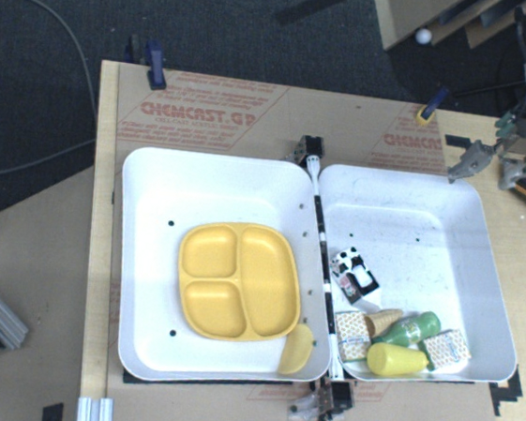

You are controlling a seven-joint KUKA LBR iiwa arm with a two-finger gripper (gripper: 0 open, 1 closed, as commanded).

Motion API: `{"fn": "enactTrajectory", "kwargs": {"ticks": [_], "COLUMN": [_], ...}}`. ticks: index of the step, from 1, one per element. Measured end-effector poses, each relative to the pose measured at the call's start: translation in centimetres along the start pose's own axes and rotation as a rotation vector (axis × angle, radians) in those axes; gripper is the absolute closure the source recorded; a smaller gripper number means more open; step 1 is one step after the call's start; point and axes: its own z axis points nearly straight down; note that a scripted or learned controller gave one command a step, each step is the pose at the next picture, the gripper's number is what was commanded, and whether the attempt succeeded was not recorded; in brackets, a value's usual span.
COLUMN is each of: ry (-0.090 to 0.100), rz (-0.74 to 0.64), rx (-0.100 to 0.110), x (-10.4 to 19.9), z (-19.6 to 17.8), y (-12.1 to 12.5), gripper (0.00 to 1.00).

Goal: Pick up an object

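My gripper (pixel 486 168) hovers beyond the far right corner of the right bin (pixel 432 215), above the bench, with its two fingers spread and nothing between them. It is well away from every object. In the near part of the right bin lie a black-and-white toy (pixel 353 273), a tan cone (pixel 384 319), a green bottle (pixel 414 328), a yellow lemon-shaped piece (pixel 395 361) and two checkered packets (pixel 353 334) (pixel 445 348). The left bin (pixel 152 192) holds a yellow divided plate (pixel 238 280) and a pale yellow slice (pixel 296 351) at its near right corner.
Both bins rest on a cardboard-covered bench (pixel 254 119). Blue clamps (pixel 154 65) (pixel 432 104) grip its far edge. A black bracket (pixel 309 150) sits where the bins meet at the back. Cables and equipment crowd the top right.
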Motion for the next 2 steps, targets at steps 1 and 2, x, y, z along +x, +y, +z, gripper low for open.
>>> {"fn": "enactTrajectory", "kwargs": {"ticks": [1, 2], "ry": [0.009, 0.001], "rz": [-0.004, 0.001], "rx": [0.004, 0.001], "x": [0.6, 3.8], "z": [14.7, 14.8], "y": [-1.3, -10.6], "gripper": [0.0, 0.0]}}
